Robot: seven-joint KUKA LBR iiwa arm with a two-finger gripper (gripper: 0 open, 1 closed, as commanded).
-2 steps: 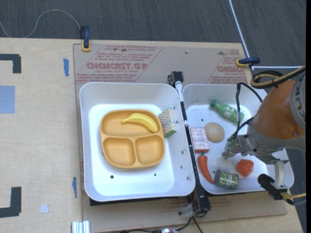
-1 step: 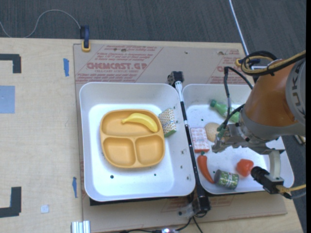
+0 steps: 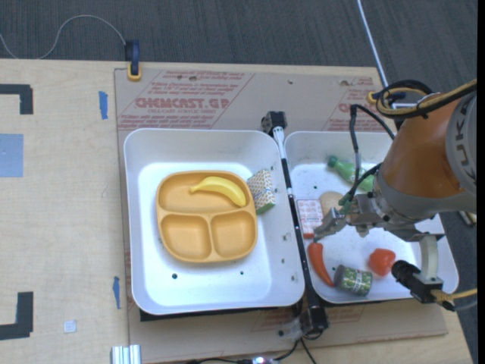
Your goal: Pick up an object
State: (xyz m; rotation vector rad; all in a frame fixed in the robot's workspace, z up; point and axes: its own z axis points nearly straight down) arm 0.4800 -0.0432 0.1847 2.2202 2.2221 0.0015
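- End effector (image 3: 333, 222) low in right white bin (image 3: 447, 268), finger state: cannot tell.
- Nearest candidates: long red plastic chilli (image 3: 317, 263), just beside; green can (image 3: 353, 279); red tomato-like piece (image 3: 382, 261).
- Step: approach, nothing held. Next: centre over one object, descend, close.

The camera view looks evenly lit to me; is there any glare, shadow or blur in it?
In the camera view the light is soft and even; the orange tray and banana look sharp; the left bin has faint shadow along its inner walls; the arm darkens part of the right bin; no strong glare.
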